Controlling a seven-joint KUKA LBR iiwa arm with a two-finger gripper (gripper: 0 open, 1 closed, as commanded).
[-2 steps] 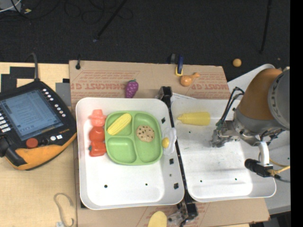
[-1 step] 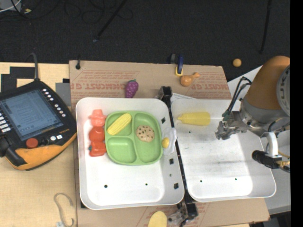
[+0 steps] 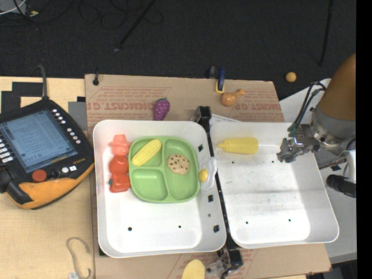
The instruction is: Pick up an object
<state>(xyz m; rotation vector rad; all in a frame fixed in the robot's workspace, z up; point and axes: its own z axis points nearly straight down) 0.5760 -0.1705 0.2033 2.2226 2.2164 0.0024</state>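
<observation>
1. Nearest the camera, a yellow lemon-like toy (image 3: 193,268) lies on the tabletop just outside the front rim of the left bin (image 3: 151,237).
2. Inside that bin a green divided plate (image 3: 152,186) carries a corn cob (image 3: 145,151) and a cookie (image 3: 178,164); a red figure (image 3: 119,164) lies just beside the plate's left edge.
3. In the right bin (image 3: 279,214), a yellow object (image 3: 238,146), the likeliest pick, rests near the far wall, well apart from the claw (image 3: 286,151).
4. Risk: the yellow piece is rounded and close to the bin wall, so I judge a descent from the present spot would close on nothing, or nudge it against the rim.
5. The claw hangs over the right bin's far right part; whether it is spread or closed I cannot tell, and nothing appears between its tips.
6. Farthest, a purple grape toy (image 3: 161,108) sits on the cardboard.
</observation>
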